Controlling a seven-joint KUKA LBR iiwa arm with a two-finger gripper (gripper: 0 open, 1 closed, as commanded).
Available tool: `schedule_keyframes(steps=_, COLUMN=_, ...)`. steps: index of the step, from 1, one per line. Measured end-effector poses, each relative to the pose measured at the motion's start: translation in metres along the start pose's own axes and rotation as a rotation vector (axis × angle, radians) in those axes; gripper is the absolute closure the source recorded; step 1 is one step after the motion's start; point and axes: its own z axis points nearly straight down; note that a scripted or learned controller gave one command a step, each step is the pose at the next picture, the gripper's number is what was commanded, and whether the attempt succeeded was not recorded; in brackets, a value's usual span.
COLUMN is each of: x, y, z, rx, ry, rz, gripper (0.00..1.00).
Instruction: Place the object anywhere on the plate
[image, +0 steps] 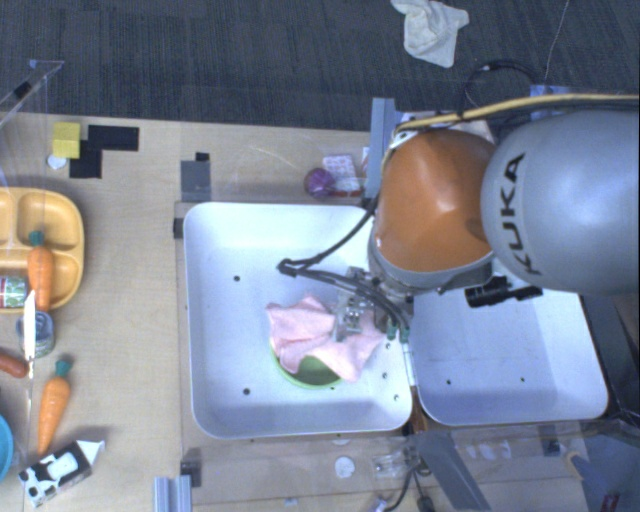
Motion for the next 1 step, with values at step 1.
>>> schedule_keyframes(steps=1, x=-0.0360, y=-0.0776, z=-0.0106, rx=0.001, ry=-0.002, rz=0.207, gripper=1.00)
